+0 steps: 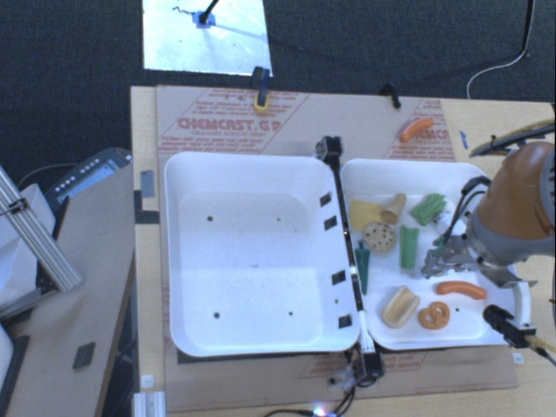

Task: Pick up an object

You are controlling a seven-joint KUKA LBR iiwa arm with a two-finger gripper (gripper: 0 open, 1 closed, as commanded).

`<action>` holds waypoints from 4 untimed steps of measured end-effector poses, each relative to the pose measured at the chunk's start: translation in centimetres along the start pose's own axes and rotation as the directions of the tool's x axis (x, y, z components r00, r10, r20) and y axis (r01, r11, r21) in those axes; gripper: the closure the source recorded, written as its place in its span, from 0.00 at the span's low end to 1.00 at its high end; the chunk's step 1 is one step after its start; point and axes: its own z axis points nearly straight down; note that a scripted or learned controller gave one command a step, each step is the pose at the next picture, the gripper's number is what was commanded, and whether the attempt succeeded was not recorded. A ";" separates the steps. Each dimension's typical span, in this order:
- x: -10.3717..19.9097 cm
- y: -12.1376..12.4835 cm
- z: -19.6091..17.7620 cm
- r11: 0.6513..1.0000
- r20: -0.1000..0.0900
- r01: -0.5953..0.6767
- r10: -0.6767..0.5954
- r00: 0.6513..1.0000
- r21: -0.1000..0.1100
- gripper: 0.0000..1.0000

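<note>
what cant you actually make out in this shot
- Gripper, camera view: fingers too small and blurred to tell open or shut.
- Grey arm with orange band: cut off by the right edge.
- Right white bin: its right wall is hidden under the arm.
- Small round brown cookie-like piece: too blurred to identify.

At the right edge of the frame the arm (521, 202) shows as a fat, rounded segment with a smooth orange band wrapped over a grey body. Below the band, a grey collar narrows toward the wrist. Thin black cables loop from the orange part down along its left side. The gripper (441, 259) is a cluster of dull grey metal, blocky and angular, with small dark joints. Lower right, a white bracket and a short black cylindrical piece jut from the wrist area.
</note>
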 end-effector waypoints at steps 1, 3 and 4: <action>4.6 11.9 0.8 1.000 0.001 0.011 -0.011 1.000 -0.005 1.00; 17.6 8.7 -38.9 1.000 -0.002 0.006 -0.006 1.000 -0.018 1.00; 21.0 -2.0 -33.4 1.000 -0.003 0.006 -0.006 1.000 0.009 1.00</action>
